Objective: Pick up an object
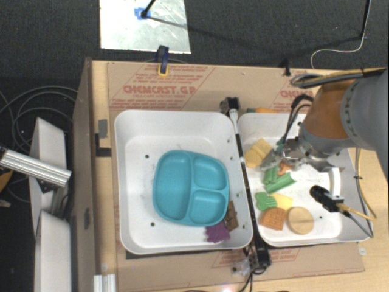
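In the right bin [340, 227], the end effector [281, 160], grip state impossible to tell, sits among crowded toy food; the green piece [278, 180] beneath could slip or neighbours snag.

left bin [130, 163]: divided tray [190, 187] | right bin [346, 233]: toy foods [276, 193], end effector [284, 157] above

Even overhead light, bright on the white bins [182, 123]; glare on the foil sheet [144, 17]; soft shadows; detail looks slightly blurred, perhaps from low resolution
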You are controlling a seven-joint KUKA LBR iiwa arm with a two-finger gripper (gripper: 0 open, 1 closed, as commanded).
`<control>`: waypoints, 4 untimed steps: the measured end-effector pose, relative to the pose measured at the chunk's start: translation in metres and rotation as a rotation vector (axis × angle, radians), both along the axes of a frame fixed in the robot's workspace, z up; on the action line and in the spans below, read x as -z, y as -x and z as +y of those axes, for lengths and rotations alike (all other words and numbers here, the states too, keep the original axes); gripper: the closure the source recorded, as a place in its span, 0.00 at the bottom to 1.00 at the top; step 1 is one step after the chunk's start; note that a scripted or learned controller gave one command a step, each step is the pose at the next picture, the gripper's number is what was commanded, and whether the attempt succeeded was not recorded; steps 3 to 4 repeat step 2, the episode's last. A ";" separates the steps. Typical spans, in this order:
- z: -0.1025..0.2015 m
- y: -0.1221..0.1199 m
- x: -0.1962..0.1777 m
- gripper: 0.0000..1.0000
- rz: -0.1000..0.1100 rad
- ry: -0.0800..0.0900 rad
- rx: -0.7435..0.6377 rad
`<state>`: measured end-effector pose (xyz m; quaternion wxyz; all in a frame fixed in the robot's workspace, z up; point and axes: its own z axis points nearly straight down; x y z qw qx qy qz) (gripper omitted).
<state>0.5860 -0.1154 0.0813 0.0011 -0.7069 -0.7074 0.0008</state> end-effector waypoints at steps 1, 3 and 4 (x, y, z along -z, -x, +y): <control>0.000 -0.002 -0.014 1.00 -0.006 0.000 0.000; 0.070 0.001 -0.109 1.00 -0.011 -0.002 -0.010; 0.070 0.001 -0.109 1.00 -0.011 -0.002 -0.010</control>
